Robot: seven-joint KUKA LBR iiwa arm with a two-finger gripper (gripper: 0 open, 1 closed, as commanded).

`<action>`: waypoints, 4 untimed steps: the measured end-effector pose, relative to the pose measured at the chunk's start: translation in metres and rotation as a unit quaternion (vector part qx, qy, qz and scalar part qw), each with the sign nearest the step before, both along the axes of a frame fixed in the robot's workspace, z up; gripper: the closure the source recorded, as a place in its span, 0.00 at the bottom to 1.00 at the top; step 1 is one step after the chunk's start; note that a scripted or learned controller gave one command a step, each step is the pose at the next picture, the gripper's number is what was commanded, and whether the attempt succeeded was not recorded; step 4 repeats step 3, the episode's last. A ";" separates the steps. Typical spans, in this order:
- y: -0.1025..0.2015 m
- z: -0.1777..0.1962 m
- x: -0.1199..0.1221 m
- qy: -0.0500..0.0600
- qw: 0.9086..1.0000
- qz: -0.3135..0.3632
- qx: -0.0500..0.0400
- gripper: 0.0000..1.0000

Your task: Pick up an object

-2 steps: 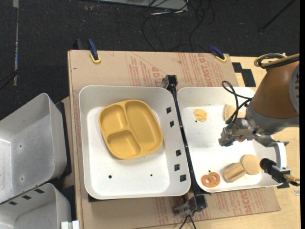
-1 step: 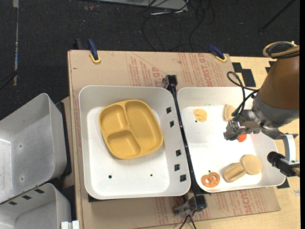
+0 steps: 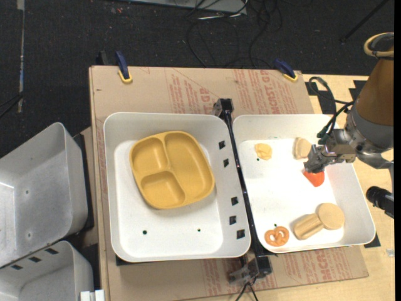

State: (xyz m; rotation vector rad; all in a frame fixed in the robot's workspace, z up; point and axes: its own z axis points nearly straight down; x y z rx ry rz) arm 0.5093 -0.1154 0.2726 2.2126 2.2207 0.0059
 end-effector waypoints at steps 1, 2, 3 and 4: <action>0.056 0.002 0.006 0.003 1.000 0.002 0.001 1.00; 0.107 0.003 0.015 0.003 1.000 0.002 0.002 1.00; 0.169 -0.010 0.023 0.004 1.000 0.002 0.002 1.00; 0.169 -0.010 0.023 0.004 1.000 0.002 0.002 1.00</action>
